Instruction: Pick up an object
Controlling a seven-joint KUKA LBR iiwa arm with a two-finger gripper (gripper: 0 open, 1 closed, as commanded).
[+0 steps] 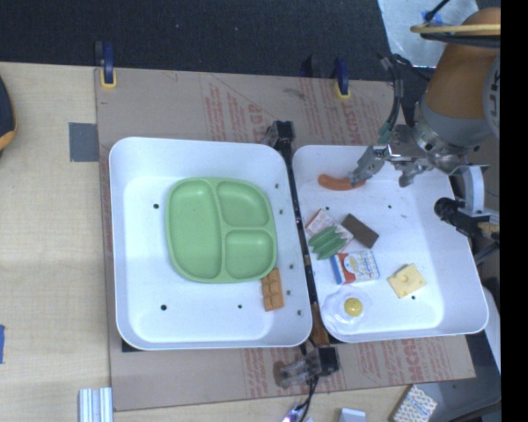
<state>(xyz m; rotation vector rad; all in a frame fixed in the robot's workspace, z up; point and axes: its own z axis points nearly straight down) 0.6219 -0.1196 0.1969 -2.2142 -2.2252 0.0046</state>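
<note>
Camera view: right bin (462, 310) is taken as the landmark. The gripper (385, 167) is seen at the bin's far end, fingers spread apart, nothing between them. One fingertip (363, 178) is placed right at the end of an orange sausage-shaped item (334, 182), which is lying flat on the bin floor near the far-left corner; whether contact is made cannot be told. The other finger is set well off to the sausage's right, so the item is not yet bracketed.

Elsewhere in the bin: a brown block (362, 229) near the middle, a green packet (326, 240) just left of it against the bin's left wall, a red-and-white carton (357, 266) just nearer than those, a yellow cheese piece (407, 280) toward the near right, and a fried egg (348, 307) at the near-left corner. All are lying loose and untouched.

Left of the landmark, the second bin (128, 236) is seen holding a green divided plate (220, 229) and an orange cracker (272, 291) at its near-right side.

Progress is judged as early: approach done, sausage likely the target. Alignment over it, closing and lifting are left; nothing is picked up so far.
</note>
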